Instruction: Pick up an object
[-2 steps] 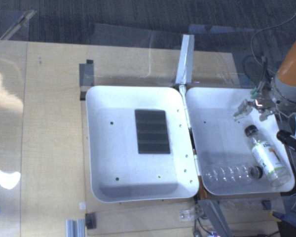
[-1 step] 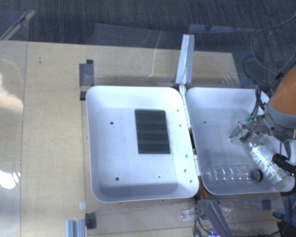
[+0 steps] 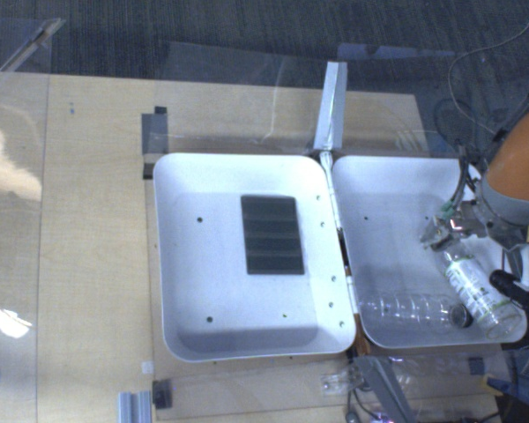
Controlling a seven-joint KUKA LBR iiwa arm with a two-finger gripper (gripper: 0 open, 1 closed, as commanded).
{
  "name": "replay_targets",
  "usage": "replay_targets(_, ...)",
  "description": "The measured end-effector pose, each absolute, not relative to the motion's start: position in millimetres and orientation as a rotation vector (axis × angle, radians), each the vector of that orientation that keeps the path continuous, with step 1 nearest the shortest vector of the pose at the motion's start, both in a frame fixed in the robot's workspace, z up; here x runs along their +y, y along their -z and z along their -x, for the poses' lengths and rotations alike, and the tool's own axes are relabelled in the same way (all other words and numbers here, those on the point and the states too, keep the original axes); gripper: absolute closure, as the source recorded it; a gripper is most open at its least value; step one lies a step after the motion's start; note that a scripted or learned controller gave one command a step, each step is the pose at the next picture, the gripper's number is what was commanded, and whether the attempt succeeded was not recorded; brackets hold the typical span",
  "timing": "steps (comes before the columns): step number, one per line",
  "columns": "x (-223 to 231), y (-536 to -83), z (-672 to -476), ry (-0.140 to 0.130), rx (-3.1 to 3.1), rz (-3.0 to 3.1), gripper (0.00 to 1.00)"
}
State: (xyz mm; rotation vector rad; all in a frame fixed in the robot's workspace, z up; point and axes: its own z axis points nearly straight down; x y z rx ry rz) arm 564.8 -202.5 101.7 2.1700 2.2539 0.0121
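Observation:
A black ribbed rectangular pad (image 3: 271, 234) lies flat in the middle of the left bin (image 3: 185, 263). Two clear plastic bottles rest in the right bin (image 3: 379, 201). One bottle (image 3: 414, 309) lies along the bin's front wall, its dark cap pointing right. The other bottle (image 3: 474, 289) lies at a slant near the right wall. My gripper (image 3: 444, 229) hangs low over the right bin, just above the upper end of the slanted bottle. The wrist with its orange band (image 3: 522, 161) rises behind it to the right.
A metal bar (image 3: 330, 108) stands at the back where the two bins meet. Cables (image 3: 476, 69) trail at the upper right. Clear sheeting (image 3: 18, 192) covers the bench on the left.

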Motion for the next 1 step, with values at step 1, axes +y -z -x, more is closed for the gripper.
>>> replay_targets(1,-143.6,-191.3,-576.3,-0.007,2.273,-2.16,1.0)
